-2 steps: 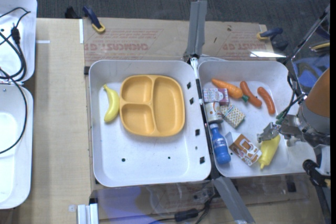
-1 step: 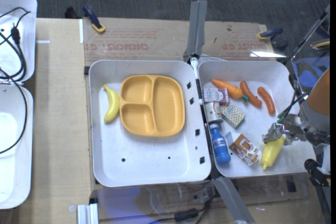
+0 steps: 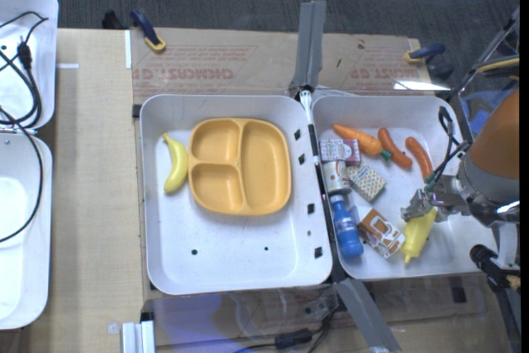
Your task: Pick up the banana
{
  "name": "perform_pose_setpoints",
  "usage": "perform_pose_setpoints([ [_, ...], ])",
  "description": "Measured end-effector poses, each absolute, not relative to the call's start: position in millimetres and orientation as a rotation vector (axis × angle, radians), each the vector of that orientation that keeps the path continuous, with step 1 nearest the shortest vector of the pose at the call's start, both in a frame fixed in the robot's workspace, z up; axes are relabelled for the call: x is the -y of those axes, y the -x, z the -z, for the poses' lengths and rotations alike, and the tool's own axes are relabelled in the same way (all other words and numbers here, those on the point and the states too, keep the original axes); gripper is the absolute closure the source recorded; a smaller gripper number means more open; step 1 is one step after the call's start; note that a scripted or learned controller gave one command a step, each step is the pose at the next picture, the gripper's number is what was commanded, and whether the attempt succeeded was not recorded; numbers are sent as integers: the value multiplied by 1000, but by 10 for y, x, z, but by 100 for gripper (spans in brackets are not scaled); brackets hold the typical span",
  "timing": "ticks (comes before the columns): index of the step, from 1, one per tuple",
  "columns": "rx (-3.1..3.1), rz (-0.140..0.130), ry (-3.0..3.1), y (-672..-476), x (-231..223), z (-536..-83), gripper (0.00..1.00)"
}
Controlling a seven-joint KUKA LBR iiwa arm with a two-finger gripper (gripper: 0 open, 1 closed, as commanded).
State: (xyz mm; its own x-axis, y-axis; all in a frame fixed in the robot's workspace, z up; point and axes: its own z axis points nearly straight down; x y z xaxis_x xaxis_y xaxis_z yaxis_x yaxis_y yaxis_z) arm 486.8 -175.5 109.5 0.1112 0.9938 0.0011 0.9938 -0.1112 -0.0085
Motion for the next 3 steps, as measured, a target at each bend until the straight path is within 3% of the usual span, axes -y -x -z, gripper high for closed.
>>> perform_pose_setpoints([
  [1, 2118, -5, 2315, -4773, 2062, -1310, 100],
  [2, 1822, -9, 2554, -4785, 1482, -2055, 100],
  [3, 1630, -15, 2683, -5518, 447, -2437, 100],
])
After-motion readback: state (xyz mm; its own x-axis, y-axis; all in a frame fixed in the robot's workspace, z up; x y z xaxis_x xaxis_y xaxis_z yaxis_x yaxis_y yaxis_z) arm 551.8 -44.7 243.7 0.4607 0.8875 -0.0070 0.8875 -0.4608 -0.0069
